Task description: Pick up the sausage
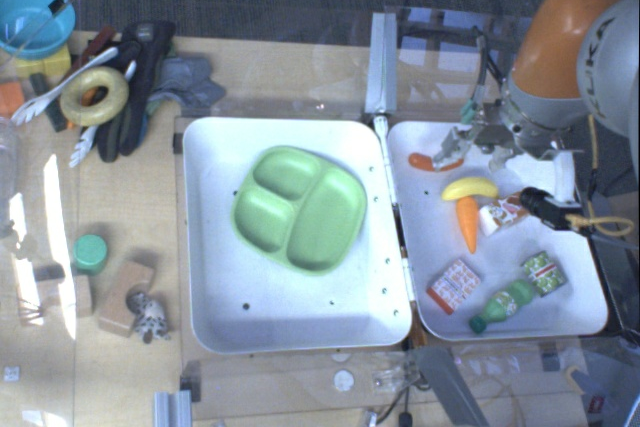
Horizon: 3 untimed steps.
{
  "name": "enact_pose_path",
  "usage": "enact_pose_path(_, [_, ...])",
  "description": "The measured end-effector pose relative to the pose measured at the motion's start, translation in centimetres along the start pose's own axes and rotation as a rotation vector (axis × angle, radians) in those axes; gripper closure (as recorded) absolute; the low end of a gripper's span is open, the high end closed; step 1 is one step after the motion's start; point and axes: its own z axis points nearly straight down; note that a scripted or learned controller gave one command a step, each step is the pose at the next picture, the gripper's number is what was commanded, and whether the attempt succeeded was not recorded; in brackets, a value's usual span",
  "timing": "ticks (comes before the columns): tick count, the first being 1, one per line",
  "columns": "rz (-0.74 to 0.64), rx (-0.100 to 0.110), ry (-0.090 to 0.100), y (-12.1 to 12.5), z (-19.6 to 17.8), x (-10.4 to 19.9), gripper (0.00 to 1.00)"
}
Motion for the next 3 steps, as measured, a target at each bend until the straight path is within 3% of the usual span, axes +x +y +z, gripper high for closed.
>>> enact_pose_path(1, [0.054,-0.002,-0.001,3.7,9.9,0.2,0.00])
enact_pose_path(2, [0.090,0.003,-0.002,4.6,10.0,-6.6,0.00])
enact_pose_path(3, [0.169,0.008,0.005,4.7,9.9,-10.8,0.00])
